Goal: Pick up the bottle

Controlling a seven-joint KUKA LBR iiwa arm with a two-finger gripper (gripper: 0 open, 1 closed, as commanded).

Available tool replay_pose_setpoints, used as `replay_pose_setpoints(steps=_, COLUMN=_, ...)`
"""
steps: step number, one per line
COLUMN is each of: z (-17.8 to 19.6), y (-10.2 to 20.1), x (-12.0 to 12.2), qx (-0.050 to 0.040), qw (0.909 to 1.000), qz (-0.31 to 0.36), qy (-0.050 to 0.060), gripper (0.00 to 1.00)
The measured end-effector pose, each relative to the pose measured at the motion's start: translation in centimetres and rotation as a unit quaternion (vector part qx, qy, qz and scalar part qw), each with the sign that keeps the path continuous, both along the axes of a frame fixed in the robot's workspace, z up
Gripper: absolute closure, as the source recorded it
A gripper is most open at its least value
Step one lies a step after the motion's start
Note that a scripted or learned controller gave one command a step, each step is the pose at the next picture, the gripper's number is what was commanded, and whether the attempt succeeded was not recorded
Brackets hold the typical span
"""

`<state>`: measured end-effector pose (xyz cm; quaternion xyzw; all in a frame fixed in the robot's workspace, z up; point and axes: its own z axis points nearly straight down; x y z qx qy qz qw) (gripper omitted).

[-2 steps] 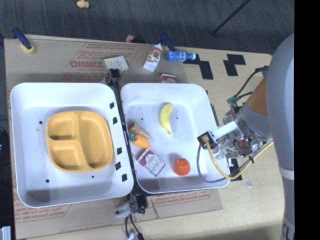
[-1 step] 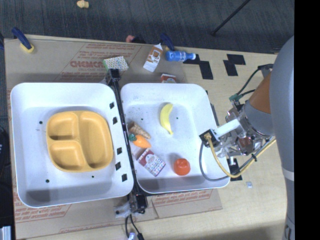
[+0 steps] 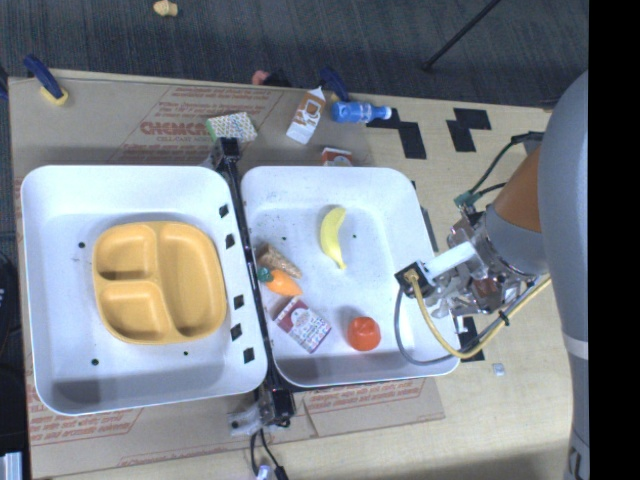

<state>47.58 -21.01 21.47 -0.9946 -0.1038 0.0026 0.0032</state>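
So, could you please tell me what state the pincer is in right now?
Pincer: cannot be told; it hangs at the right edge of the right bin.

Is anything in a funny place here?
Yes. The blue bottle lies on its side on the bench behind the right bin, outside both bins, beside a small carton. A small yellow thing sits on the dark floor beyond the bench.
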Motion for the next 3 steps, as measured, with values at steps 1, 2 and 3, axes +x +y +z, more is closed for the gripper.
replay_pose_setpoints(steps=1, z=-0.4, y=0.0, x=0.0, qx=0.0005, qw=1.0000, qz=0.002, qy=0.000, gripper=1.00)
replay_pose_setpoints(steps=2, z=0.8, y=-0.1, x=0.0, qx=-0.0009, qw=1.0000, qz=0.000, qy=-0.001, gripper=1.00)
replay_pose_setpoints(steps=3, z=0.1, y=0.0, x=0.0, qx=-0.0003, qw=1.0000, qz=0.000, qy=0.000, gripper=1.00)
